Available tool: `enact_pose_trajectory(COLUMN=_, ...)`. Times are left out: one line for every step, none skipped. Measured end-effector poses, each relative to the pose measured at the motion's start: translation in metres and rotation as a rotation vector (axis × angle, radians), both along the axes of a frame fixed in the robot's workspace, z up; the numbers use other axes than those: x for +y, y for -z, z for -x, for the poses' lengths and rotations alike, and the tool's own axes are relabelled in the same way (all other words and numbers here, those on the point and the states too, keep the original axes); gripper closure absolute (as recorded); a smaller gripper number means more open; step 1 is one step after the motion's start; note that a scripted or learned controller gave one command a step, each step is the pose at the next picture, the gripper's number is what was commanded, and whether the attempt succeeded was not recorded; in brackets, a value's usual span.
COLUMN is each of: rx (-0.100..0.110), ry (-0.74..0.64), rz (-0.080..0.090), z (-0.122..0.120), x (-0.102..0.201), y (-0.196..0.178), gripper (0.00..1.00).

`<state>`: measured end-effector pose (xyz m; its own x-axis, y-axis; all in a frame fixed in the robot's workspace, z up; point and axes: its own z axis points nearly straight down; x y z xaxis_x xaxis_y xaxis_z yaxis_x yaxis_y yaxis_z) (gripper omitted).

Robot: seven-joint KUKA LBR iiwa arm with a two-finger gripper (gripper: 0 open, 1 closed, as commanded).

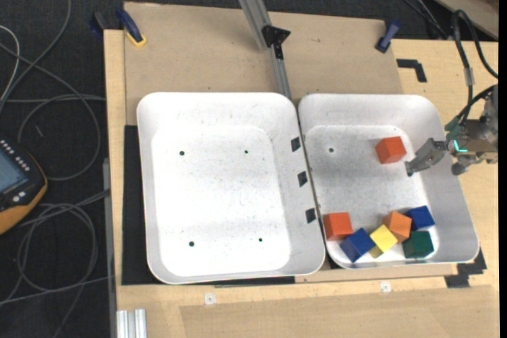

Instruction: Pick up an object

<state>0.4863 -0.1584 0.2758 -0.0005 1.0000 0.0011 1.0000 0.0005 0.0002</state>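
Block cluster [380, 236] sat at right bin's [360, 111] front edge; orange cube [390, 150] lay just left of gripper [432, 157]; jaw state unclear, nothing visibly held

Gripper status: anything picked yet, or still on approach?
Done: the gripper is over the right bin, beside the lone orange block. In hand: nothing visible between its fingers. Left: the grasp and lift; the other blocks sit clustered at the bin's near edge.

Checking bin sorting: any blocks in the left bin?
No, the left bin shows bare white floor, while the blocks, such as the lone orange block, all sit in the right bin.
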Motion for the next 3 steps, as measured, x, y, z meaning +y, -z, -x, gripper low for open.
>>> enact_pose_trajectory(rx=0.006, ry=0.001, rz=-0.001, z=-0.007, x=-0.006, y=0.051, gripper=0.00)
enact_pose_trajectory(rx=0.008, ry=0.000, rz=-0.003, z=-0.002, x=0.004, y=0.107, gripper=0.00)
enact_pose_trajectory(rx=0.007, ry=0.000, rz=-0.003, z=-0.003, x=0.014, y=0.154, gripper=0.00)
